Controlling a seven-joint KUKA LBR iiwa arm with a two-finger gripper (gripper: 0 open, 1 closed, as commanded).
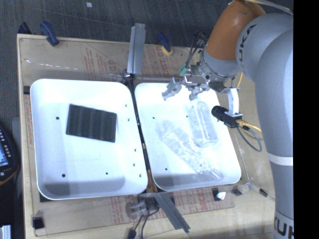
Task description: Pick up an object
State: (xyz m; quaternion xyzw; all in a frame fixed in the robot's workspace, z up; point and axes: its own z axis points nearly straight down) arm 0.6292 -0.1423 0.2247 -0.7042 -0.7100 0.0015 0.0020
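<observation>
A: Clear plastic bottle (203, 123), smooth and cylindrical, lies in your right bin (149, 133), toward 2 o'clock.
B: Gripper (185, 87)?
A: Above its 12 o'clock rim; finger state unreadable. Crinkled transparent wrapper (187, 151) lies at centre.

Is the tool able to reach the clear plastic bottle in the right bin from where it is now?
Probably yes. The tool hangs over the right bin just beside the clear plastic bottle, and nothing lies on top of the bottle.
</observation>
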